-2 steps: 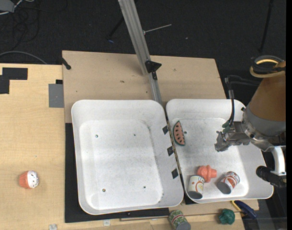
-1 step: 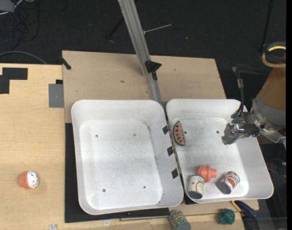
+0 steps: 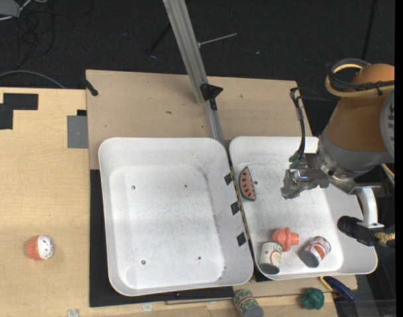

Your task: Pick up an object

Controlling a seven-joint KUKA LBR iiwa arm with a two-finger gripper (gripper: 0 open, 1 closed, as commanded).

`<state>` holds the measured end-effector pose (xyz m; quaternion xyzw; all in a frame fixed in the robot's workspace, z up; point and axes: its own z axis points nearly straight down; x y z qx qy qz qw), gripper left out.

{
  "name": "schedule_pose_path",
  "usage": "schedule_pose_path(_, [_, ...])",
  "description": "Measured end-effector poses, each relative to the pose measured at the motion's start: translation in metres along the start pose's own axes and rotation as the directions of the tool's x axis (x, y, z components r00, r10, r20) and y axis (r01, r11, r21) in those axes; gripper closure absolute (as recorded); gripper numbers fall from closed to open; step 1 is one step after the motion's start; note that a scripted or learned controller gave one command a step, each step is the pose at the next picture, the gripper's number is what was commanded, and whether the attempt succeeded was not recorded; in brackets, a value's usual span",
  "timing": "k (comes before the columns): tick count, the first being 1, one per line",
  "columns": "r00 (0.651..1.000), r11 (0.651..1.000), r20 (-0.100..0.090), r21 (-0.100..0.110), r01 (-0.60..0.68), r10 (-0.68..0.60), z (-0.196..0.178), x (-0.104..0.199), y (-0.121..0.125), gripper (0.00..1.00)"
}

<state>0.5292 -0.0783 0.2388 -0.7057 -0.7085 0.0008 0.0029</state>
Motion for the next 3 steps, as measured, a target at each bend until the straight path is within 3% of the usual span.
schedule_pose_path(3, [1.0, 1.0, 0.001, -0.001, 0.0, 0.0, 0.021, 0.142, 0.023, 1.0])
